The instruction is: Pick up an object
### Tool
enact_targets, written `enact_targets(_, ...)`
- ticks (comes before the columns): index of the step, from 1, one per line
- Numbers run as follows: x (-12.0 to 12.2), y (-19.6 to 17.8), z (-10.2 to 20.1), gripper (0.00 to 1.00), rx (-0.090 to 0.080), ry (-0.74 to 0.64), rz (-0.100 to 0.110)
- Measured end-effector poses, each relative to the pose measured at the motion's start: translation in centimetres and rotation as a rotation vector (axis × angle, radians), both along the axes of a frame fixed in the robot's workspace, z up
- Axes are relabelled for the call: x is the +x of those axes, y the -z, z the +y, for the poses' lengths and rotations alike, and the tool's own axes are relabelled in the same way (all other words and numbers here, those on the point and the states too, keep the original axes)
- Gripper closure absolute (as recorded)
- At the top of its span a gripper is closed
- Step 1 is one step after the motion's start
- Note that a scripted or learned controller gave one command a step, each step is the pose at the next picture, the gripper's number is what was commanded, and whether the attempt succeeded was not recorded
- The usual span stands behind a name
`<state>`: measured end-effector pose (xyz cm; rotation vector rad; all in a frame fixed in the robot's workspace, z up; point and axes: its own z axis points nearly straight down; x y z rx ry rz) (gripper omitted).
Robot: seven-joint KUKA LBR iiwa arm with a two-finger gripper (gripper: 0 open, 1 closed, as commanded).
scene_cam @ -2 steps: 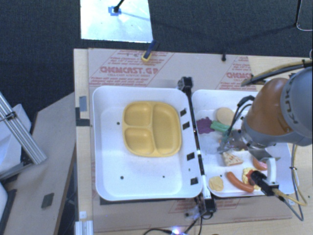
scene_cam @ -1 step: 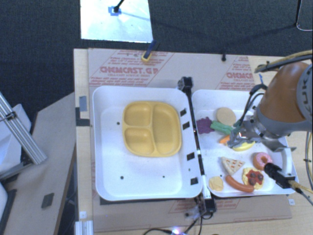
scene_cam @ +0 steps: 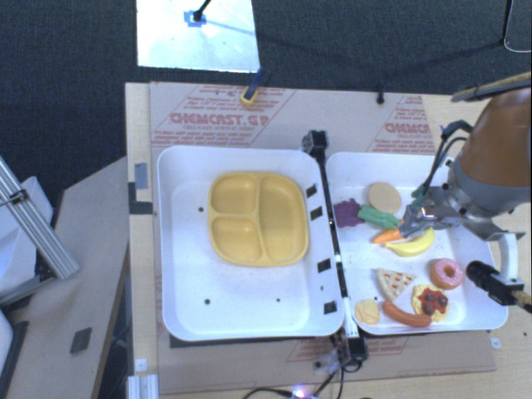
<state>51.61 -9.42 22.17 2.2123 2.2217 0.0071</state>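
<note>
Altogether nine toy foods [scene_cam: 447, 273], one yellow plate [scene_cam: 258, 219], two bins [scene_cam: 187, 306]; end effector [scene_cam: 413, 221] grip unclear.

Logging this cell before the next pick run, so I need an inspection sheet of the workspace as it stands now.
Surface: bench bears two white bins side by side.
Job's things: right bin holds toy food: purple grapes, round cookie, green pod, carrot, banana, donut, pizza slice, sausage.
Clutter: left bin holds a yellow divided plate.
Grippers: gripper low over the banana and carrot; hold cannot be told.
Cables: dark cable looping beside the wrist.
Surroundings: pale square sheet on dark floor; metal rail at left.
</note>
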Motion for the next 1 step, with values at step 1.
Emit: enact_targets(1, -0.06, 0.83, 5.06, 1.00, 0.003, -0.004, 0.006)
